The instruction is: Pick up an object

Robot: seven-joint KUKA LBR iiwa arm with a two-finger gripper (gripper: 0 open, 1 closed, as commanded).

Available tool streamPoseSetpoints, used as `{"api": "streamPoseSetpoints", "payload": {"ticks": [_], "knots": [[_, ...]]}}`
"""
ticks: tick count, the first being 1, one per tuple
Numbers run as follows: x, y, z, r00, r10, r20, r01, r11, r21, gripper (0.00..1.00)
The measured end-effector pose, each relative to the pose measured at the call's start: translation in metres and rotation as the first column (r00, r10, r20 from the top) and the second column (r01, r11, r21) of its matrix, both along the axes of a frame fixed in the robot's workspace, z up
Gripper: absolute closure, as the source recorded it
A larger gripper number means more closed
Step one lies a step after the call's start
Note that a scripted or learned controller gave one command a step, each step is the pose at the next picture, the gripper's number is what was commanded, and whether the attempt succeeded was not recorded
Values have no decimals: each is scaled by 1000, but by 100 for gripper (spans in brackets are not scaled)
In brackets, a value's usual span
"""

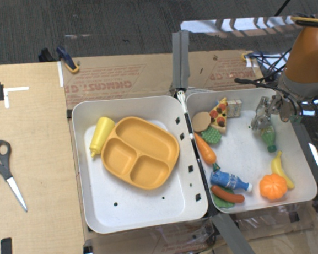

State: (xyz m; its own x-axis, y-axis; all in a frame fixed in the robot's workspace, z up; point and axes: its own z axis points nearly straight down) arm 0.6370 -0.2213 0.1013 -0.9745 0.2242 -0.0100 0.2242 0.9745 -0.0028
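Note:
My gripper (263, 119) hangs over the right part of the right bin (244, 154), reaching in from the right under the orange band of the arm. Just below its tip lies a small green bottle (269, 138), touching or very close to it; I cannot tell which. Nearer the front of that bin are a banana (278, 168) and an orange (273, 186). Along the bin's left side lie a pizza slice (220, 113), a brown cookie (201, 121), a carrot (206, 150), a blue bottle (230, 181) and a red sausage (228, 194).
The left bin (99, 206) holds a yellow divided plate (141, 152) and a yellow squeeze bottle (101, 135). Scissors (5, 173) lie on the wooden bench at far left. Cables (264, 64) trail behind the right bin.

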Motion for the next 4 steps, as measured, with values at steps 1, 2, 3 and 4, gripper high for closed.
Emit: {"api": "streamPoseSetpoints", "payload": {"ticks": [1,2,3,4], "knots": [[-92,21,-11,1000,28,-10,-28,1000,5,100],[-92,21,-11,1000,29,-10,-29,1000,5,0],[-91,21,-4,1000,29,-9,-29,1000,4,100],[-91,21,-4,1000,30,-9,-30,1000,4,0]]}}
